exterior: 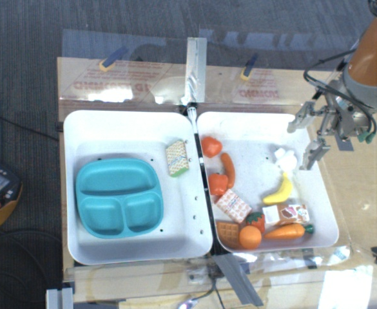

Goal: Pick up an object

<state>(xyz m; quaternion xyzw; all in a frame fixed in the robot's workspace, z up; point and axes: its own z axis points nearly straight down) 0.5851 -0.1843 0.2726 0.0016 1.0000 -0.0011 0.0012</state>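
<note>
Bench: two white bins (136,253).
Pincer (309,140): mine, spread open, empty.
Risk: banana (280,192) beneath me may roll away.

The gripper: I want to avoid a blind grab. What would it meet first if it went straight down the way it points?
Likely the small white object near the right bin's right wall, just below the open two-finger gripper; the curved yellow banana lies beyond it. Depth is unclear.
</note>
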